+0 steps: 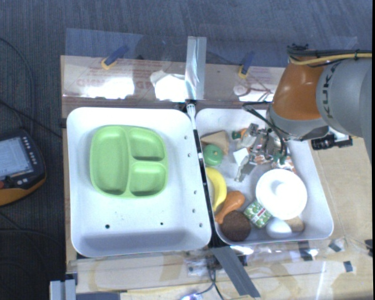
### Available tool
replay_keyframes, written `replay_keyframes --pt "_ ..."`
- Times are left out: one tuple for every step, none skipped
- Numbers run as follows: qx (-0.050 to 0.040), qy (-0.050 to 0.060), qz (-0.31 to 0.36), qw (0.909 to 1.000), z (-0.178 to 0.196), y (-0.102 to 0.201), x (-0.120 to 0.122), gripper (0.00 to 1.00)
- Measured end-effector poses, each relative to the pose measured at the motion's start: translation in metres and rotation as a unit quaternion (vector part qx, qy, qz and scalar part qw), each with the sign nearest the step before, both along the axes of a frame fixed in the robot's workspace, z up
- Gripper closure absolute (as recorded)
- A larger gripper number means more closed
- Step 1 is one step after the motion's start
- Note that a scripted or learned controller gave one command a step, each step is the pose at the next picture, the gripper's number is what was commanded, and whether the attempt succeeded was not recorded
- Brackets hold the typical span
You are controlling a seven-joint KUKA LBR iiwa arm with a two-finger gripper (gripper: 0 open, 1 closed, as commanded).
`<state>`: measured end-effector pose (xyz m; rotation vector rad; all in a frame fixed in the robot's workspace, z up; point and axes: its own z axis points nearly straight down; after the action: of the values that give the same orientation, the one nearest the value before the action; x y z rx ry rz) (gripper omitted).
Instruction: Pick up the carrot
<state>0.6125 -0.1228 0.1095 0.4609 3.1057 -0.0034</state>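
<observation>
The carrot is a short orange piece lying in the right bin, near its left wall, between a banana and a dark brown ball. My gripper hangs over the upper middle of the same bin, above and to the right of the carrot and apart from it. It sits among small cluttered items, so its state is unclear. Nothing is visibly held.
A white round bowl sits right of the carrot, with a green-and-white pack and a white egg below it. A green round item and a brown block lie at the upper left. The left bin holds a green divided plate.
</observation>
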Motion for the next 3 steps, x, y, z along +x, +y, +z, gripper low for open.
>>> replay_keyframes --pt "-0.0002 -0.009 -0.059 0.9982 -0.018 0.023 -0.061 0.00" --pt "0.0004 -0.008 -0.047 0.9989 -0.019 0.012 0.004 0.00" --pt "0.0018 -0.002 -0.044 0.9990 0.077 0.076 -0.056 0.00"
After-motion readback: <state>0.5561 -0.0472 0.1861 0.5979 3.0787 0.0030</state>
